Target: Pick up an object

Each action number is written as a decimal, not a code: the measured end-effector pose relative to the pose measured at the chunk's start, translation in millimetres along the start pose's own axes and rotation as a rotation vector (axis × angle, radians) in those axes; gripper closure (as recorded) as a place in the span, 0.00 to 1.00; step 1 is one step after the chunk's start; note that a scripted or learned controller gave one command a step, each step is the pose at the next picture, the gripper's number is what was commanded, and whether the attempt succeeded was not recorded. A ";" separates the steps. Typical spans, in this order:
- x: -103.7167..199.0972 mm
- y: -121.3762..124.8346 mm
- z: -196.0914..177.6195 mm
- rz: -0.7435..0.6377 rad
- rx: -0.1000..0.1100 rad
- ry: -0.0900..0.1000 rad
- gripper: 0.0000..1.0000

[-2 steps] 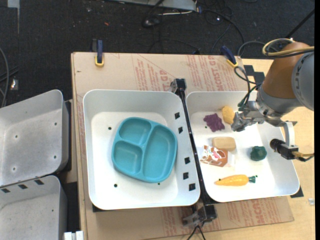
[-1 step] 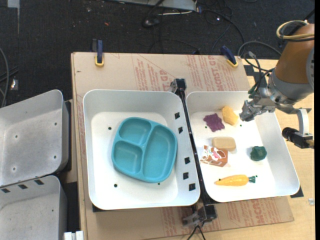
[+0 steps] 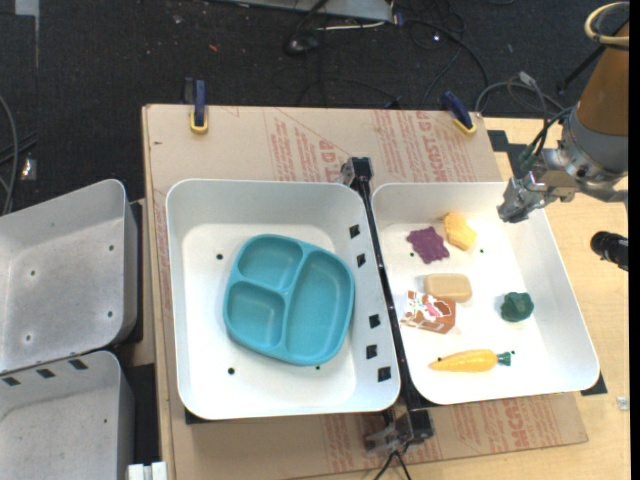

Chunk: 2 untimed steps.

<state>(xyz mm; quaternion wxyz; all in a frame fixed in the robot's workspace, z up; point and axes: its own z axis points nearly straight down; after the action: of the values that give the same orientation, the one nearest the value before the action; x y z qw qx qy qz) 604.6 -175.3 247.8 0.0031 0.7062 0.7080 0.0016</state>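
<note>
At the upper right corner of the right bin [image 3: 575, 308], the gripper [image 3: 516, 206] is seen hanging over the rim, carried by the grey arm [image 3: 590, 153] with its orange band. Whether the claw is open or closed cannot be told, as it is small and dark against the rim; nothing is seen held by it. Within that bin, a purple piece [image 3: 428, 244] and a yellow piece [image 3: 460, 231] are found near the top, just beside one another. A tan block [image 3: 448, 287] is set above a red and white packet [image 3: 430, 313], touching it. A dark green object [image 3: 517, 307] lies apart to the right, and a toy carrot [image 3: 466, 361] lies near the lower edge. In the left bin [image 3: 190, 268], a teal divided plate [image 3: 290, 298] is placed. Both bins are borne by a brown board [image 3: 300, 133] held with clamps; dark floor and cables are seen beyond.
</note>
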 end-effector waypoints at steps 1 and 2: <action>0.1 1.0 -11.8 0.000 0.003 0.001 1.00; 44.9 9.6 -14.2 -0.005 0.005 0.002 1.00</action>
<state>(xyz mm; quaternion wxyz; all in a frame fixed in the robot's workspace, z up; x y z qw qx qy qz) 614.0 -130.4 262.0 0.0006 0.7046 0.7096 0.0008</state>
